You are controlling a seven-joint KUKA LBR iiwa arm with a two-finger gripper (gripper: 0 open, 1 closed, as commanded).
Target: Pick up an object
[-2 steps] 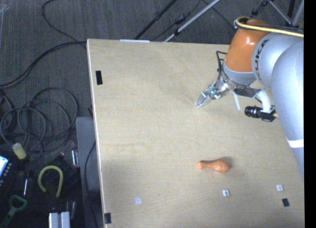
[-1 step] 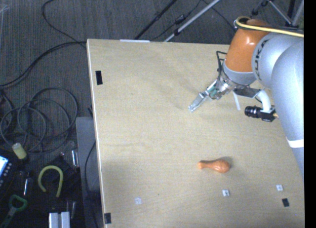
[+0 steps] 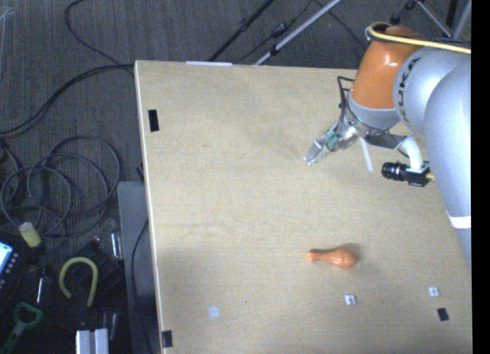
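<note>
Orange pear-shaped object lay well below the gripper.
Its long axis ran left-right, narrow end left; gripper's grasp state unclear.

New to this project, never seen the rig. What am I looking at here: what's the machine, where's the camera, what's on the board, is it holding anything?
It is a single shot from a fixed camera above the bench, looking down at a slant. The grey arm with the orange band comes in from the right; it is a robot arm that a program drives to pick things up. At its tip is a small gripper, hanging over the tan board. Nothing is seen between its fingers, and the picture is too small to tell how they are set. One orange object, pear-shaped with a thin neck, lies on the board nearer the camera, well apart from the gripper. A few small markers dot the board. Cables and tripod legs lie on the floor around it.
</note>
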